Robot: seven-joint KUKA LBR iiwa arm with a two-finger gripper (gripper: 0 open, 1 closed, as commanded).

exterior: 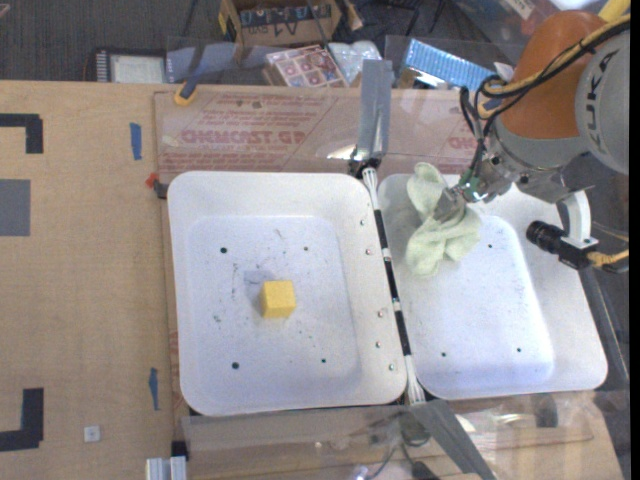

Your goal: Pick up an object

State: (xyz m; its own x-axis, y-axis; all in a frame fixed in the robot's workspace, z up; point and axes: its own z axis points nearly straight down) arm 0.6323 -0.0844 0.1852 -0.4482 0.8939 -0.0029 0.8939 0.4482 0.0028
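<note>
While a small yellow cube (pixel 279 299) sits alone near the middle of the left bin (pixel 200 368), on a white floor flecked with dark specks, the arm's work lies across the divider in the right bin (pixel 560 358). There a pale green cloth (pixel 432 240) is bunched against that bin's upper left corner, one fold rising toward the tool. The gripper (pixel 451 205) comes down onto the cloth's upper part, and its dark fingers appear pinched together on a fold of the fabric. Behind it the grey arm (pixel 545 143) with its orange band (pixel 555 58) slants in from the upper right, cables looping over the wrist.
</note>
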